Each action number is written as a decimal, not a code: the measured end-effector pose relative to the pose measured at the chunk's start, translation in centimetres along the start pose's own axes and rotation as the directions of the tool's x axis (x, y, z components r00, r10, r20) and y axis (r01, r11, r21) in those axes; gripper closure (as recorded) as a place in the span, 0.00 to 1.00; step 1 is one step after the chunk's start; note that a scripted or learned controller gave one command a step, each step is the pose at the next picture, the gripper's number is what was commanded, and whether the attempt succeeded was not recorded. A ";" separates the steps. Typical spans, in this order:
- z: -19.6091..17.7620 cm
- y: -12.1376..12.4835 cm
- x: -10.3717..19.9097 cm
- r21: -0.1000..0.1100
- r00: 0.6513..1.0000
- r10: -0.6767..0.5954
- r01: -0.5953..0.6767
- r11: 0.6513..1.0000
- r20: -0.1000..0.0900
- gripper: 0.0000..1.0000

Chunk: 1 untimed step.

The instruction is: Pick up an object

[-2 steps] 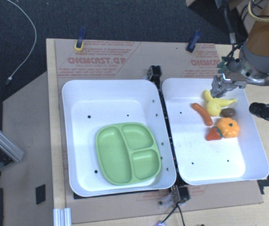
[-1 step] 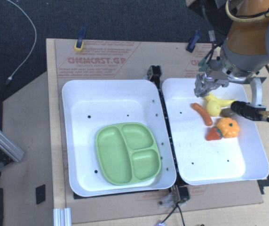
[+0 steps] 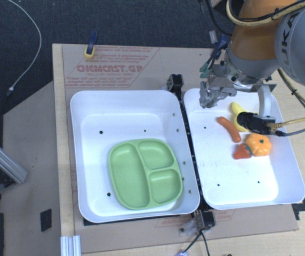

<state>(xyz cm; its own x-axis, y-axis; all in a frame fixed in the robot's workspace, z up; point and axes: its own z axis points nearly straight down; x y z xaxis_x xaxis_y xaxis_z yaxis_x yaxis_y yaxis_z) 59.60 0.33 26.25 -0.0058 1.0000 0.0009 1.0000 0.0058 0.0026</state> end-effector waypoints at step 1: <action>2.0 1.2 4.8 0.004 1.000 0.001 -0.001 1.000 0.000 1.00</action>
